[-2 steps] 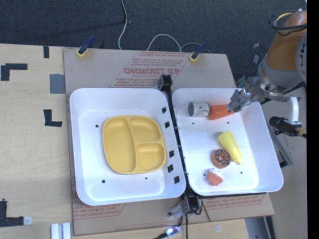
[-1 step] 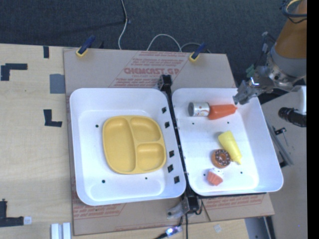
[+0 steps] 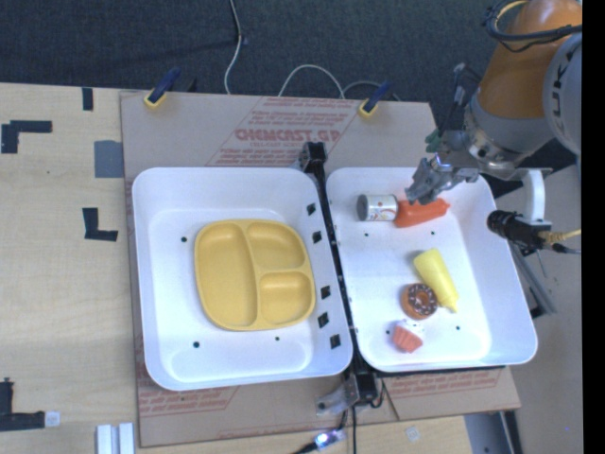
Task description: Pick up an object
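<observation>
In the right bin (image 3: 492, 348) lie several small toys. An orange carrot-like piece (image 3: 423, 214) rests near the bin's far edge, with a small silver can (image 3: 380, 207) on its side just to its left. My gripper (image 3: 425, 185) hangs right above the orange piece's far end, touching or almost touching it. Nearer the front are a yellow wedge (image 3: 437, 277), a brown sprinkled donut (image 3: 418, 301) and a small pink-and-white cupcake (image 3: 407, 337).
The left bin (image 3: 151, 206) holds a yellow divided plate (image 3: 253, 273). A black divider with clips (image 3: 326, 253) runs between the bins. The arm's orange band (image 3: 529, 45) and a black side fitting (image 3: 515, 225) overhang the right bin's far right corner.
</observation>
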`<state>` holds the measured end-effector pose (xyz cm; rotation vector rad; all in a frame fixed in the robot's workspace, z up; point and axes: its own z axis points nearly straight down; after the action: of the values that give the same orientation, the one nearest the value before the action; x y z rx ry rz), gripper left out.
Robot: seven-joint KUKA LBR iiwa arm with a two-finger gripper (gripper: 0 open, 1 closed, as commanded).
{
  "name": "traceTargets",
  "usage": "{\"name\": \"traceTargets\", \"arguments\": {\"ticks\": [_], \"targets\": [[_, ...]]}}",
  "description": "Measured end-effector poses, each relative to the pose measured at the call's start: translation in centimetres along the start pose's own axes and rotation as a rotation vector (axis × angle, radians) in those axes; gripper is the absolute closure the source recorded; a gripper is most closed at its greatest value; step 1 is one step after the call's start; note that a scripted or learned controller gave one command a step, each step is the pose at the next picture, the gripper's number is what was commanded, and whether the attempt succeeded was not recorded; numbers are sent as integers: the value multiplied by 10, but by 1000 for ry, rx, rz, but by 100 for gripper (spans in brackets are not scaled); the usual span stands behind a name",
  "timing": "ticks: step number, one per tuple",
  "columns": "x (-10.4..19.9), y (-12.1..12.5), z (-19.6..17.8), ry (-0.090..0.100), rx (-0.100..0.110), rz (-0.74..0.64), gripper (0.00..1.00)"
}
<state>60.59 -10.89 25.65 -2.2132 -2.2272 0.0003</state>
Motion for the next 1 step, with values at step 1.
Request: {"name": "traceTargets", "arguments": {"ticks": [1], "targets": [[45,5,9,0,1,0,100]]}}
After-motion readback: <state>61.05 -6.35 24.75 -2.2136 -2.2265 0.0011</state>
